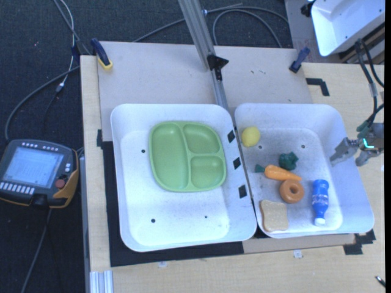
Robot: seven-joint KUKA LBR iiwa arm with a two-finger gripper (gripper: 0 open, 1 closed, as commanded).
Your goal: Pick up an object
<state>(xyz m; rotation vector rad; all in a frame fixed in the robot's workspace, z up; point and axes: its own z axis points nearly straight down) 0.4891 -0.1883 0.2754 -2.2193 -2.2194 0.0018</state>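
Gripper [349, 152] at right bin's [342, 122] right rim, fingers spread, holding nothing. Blue bottle [319, 201] lies just right of the doughnut [292, 191]; its label is unreadable.

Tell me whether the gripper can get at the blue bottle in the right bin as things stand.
Probably yes. The gripper sits at the right bin's right rim, and the blue bottle lies just below it with bare floor between. The doughnut beside it may crowd one side.
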